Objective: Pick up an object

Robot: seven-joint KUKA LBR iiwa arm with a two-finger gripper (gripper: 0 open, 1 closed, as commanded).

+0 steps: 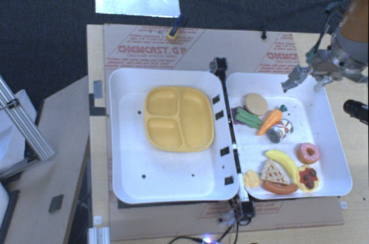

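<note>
Orange plastic carrot (270,121) is my pick as target: it lies in the right shallow white bin (328,122), upper middle of the toy pile, just beside the green plastic pea pods (248,117) and just below the round tan cookie-like disc (255,104). A small grey-and-red can (279,131) sits touching or nearly touching its lower end.

Gripper (307,78) hovers over the far right corner of that same bin, fingers spread apart, nothing between them.

Key relation: carrot lies down-left of the gripper in the camera view, near but clearly apart. Its long axis runs diagonally, green top up-right toward the gripper, tip down-left. Judgement: fingers should close across that axis, so wrist yaw matters more than reach.

Risk: neighbours are tight, so a finger may land on the pods or can.

Other toys, yellow banana (283,160) and pink donut (308,153), lie further from the gripper than the carrot.
</note>
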